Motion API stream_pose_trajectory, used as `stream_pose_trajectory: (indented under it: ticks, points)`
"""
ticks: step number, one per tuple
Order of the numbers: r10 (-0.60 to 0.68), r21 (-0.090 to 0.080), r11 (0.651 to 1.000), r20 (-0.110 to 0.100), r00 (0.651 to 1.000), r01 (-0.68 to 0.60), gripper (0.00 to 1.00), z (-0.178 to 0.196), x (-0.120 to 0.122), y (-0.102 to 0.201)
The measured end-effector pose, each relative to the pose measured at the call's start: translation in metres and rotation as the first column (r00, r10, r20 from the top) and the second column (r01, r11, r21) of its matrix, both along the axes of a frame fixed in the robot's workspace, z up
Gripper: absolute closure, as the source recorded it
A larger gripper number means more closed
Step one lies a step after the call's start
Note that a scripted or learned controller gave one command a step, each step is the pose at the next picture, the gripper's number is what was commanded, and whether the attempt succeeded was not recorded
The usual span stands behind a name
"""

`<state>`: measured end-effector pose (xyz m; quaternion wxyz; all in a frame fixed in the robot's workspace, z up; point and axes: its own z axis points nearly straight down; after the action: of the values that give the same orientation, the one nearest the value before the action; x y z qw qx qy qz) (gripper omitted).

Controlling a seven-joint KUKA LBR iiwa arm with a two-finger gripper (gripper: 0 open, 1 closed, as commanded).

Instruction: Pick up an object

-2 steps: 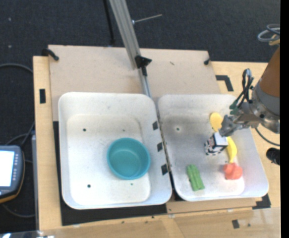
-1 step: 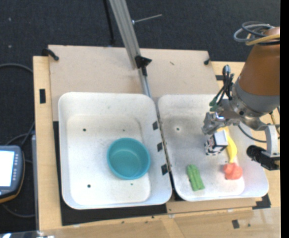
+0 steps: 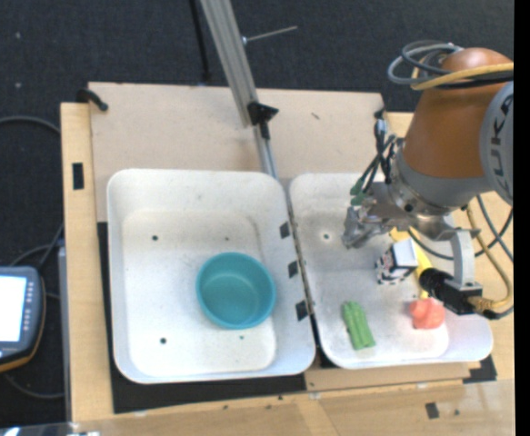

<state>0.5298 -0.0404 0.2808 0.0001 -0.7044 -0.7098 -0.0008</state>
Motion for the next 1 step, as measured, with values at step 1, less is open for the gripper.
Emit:
stream_pose_trajectory:
  ticks: [1]
  points:
    - [-0.001, -0.001, 1.0, -0.003, 1.0, 0.001, 1.0, -0.0161, 0.0053, 0.0587]
